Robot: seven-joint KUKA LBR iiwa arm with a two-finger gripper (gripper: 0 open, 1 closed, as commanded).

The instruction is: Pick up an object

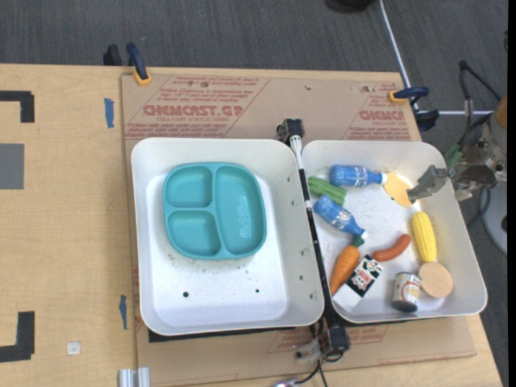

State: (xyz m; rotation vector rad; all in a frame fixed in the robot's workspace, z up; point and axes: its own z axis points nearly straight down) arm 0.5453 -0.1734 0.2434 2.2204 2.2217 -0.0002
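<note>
One tool hangs low over right bin's far edge.

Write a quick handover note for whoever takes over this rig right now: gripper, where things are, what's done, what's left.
Gripper: over the right white bin's upper right, above a yellow flat piece; nothing seen between its fingers.
Right bin: two blue toy bottles, green pod, yellow corn cob, orange carrot, red sausage, small can, tan disc, black-and-white carton.
Left white bin: teal divided plate.
Done: nothing picked.
Left: grasp and lift one object.
</note>
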